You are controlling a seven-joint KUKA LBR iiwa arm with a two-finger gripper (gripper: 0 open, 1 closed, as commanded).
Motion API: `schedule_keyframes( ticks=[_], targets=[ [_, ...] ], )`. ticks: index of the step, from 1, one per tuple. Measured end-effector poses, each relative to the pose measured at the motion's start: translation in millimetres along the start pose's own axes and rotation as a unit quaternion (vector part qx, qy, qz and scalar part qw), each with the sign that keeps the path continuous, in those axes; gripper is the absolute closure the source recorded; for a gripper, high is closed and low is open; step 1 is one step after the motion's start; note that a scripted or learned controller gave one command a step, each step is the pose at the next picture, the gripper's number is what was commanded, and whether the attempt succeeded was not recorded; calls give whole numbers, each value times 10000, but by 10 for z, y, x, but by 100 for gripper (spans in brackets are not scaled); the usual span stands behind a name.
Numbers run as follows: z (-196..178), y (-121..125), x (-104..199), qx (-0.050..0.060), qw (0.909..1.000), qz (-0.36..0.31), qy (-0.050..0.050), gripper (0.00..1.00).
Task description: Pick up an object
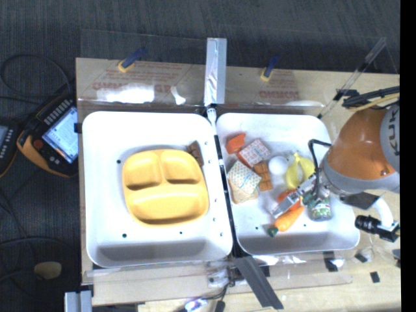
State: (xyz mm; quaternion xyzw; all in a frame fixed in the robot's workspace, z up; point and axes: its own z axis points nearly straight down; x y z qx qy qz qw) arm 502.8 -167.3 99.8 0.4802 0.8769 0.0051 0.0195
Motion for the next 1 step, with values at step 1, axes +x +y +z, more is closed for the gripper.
schedule_keyframes(
  ticks=[1],
  targets=[
    [5, 571, -235, 166, 9974, 682, 153, 0]
  ],
)
